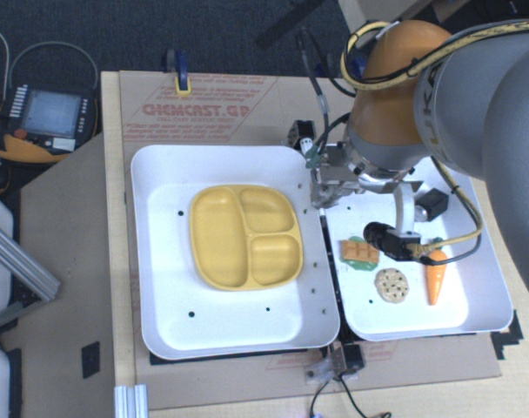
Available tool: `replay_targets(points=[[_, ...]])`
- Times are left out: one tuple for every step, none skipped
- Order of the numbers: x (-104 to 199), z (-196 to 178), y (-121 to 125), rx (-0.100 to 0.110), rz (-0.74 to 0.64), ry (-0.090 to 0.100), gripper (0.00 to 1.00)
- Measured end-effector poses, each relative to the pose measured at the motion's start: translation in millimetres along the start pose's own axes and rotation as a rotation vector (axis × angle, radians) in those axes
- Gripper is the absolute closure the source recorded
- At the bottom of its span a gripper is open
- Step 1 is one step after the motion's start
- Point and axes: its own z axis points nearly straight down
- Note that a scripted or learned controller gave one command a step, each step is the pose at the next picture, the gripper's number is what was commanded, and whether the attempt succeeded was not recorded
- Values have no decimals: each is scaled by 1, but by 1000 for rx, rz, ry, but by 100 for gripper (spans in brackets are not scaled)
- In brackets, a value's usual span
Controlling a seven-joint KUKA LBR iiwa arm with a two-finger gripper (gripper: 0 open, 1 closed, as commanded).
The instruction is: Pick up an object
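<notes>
- The likely picks lay in the right bin (486,307): a brown waffle piece (358,251) on a scrap of green, a cookie (391,285) just below it, and a carrot (434,279) at the cookie's right. All three were small and sat close together, so to my eye a descent aimed between them risked nudging two and catching neither.
- The cookie and waffle piece lay flat, and I judged they could slip out sideways. The carrot tapered and looked apt to roll or squirt free.
- The gripper (330,185) hung over the bin's upper left corner, beside the wall shared with the left bin (160,233) and apart from every toy. I could not tell whether it was spread or closed. Nothing was visibly in it.
- Dropping from there seemed likely to strike the rim or bare floor — a wasted try.
- The yellow divided plate (244,236) sat mid-left bin, broad and shallow. A grab at its edge looked doubtful — it might tip or skid.
</notes>
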Motion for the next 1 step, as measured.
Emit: replay_targets(points=[[47,5,25,1,1,0,100]])
